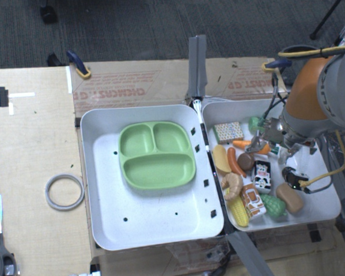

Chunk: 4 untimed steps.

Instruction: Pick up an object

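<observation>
Hovering jaws (257,146), state unclear | right bin (319,212) crowded | left bin (99,187) roomy

A green divided plate (157,155) is lying toward the back of the left bin (107,221). Toy food is crowding the right bin (325,209) along its left wall, where the gripper (260,143) is hanging over a carrot (243,143).

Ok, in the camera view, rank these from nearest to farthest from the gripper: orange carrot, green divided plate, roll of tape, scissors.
From the gripper:
1. Orange carrot, just beside it in the right bin.
2. Green divided plate, left bin.
3. Roll of tape, on the bench left of the bins.
4. Scissors, far left edge.
</observation>
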Tool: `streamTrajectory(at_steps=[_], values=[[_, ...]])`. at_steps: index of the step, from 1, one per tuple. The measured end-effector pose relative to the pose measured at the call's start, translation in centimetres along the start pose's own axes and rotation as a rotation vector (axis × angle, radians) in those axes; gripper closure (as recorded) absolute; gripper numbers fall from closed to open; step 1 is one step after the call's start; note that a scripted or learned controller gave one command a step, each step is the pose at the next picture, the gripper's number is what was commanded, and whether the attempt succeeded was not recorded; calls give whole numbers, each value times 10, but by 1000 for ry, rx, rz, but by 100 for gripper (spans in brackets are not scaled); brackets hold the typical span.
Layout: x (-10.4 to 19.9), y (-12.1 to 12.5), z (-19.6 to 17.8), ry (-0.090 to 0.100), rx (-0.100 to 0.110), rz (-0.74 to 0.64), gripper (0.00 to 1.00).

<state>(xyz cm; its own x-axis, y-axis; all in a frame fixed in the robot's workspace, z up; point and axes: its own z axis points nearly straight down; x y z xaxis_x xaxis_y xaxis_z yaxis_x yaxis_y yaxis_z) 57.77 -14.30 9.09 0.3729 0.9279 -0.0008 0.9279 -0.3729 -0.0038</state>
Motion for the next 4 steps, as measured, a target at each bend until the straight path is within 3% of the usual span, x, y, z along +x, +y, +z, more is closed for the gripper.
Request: streamTrajectory(at_steps=[1,2,3,4], values=[[25,5,-1,0,-3,-276,0],[24,5,-10,-1,-2,-273,100],[24,5,-10,-1,-1,-273,0],[4,-72,0,0,-1,-240,0]])
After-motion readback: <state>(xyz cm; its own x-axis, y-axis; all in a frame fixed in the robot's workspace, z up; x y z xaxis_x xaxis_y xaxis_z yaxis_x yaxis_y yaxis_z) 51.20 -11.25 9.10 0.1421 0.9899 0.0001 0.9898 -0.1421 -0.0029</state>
